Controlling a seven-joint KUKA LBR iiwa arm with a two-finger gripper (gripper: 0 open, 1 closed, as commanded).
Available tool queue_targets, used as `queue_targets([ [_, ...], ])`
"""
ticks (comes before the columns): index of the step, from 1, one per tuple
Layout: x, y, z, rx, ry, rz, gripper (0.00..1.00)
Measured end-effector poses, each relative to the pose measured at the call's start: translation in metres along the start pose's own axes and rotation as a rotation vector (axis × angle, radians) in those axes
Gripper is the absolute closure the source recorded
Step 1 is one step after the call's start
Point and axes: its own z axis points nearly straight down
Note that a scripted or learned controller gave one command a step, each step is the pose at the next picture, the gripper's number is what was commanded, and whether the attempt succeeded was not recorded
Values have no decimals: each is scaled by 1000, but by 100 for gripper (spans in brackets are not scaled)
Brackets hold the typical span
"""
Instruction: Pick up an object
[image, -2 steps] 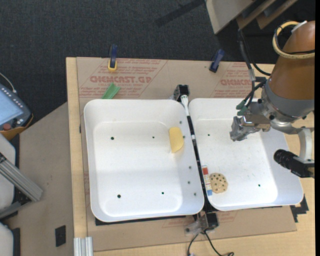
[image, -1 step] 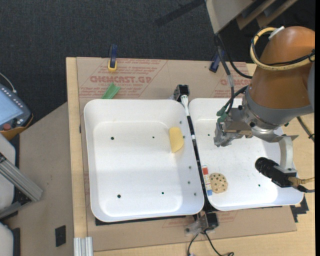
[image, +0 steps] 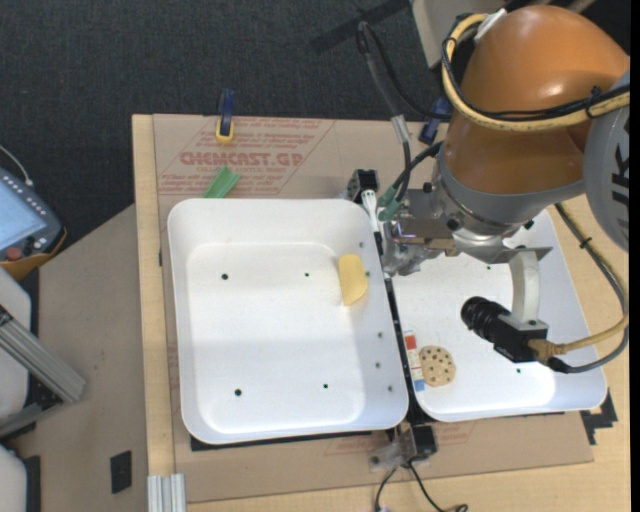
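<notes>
A pale yellow wedge-shaped object (image: 352, 279) lies in the left bin (image: 210, 400), near its right wall. A round tan cookie-like disc (image: 436, 366) with dark specks rests in the right bin (image: 560, 385), near its front left corner. A small card with red and blue marks (image: 412, 360) lies just left of the disc, against the divider. My gripper (image: 402, 252) hangs under the big orange wrist, low over the divider between the bins, just right of the yellow wedge. I see nothing between its fingers.
The bins sit on a cardboard sheet (image: 260, 150) with red print. A green strip (image: 221, 183) and a blue-and-yellow clip (image: 226, 115) lie on it behind the left bin. The arm covers much of the right bin's back half.
</notes>
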Motion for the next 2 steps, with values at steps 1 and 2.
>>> queue_targets([
  [1, 34, 6, -37, 1, -1, 5, 100],
  [2, 73, -6, 13, 15, -4, 6, 100],
])
